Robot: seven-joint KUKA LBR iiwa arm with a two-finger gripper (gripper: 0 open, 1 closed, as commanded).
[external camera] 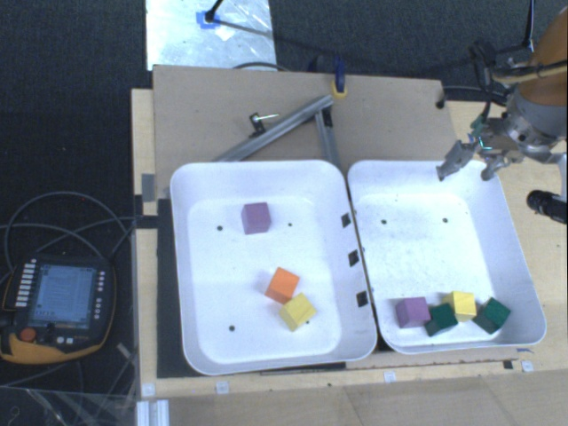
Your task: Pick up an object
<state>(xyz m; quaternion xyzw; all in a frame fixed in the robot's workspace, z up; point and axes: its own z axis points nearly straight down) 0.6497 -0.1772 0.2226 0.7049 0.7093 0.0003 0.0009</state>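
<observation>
Fingers (468, 166) spread apart, holding nothing, above right bin's (510, 229) far rim; purple cube (412, 311), green cubes (440, 319) and yellow cube (463, 304) well apart, along near wall.

Two shallow white bins on the bench: left bin (191, 238) and right bin (497, 229). Seven cubes in total. Three in the left bin: one purple cube (256, 217), one orange cube (282, 284), one yellow cube (298, 311). Four in the right bin, along its near edge: one purple cube (412, 311), one yellow cube (463, 304), two dark green cubes (440, 319) (493, 314). By colour: two purple, two yellow, two dark green, one orange.
</observation>
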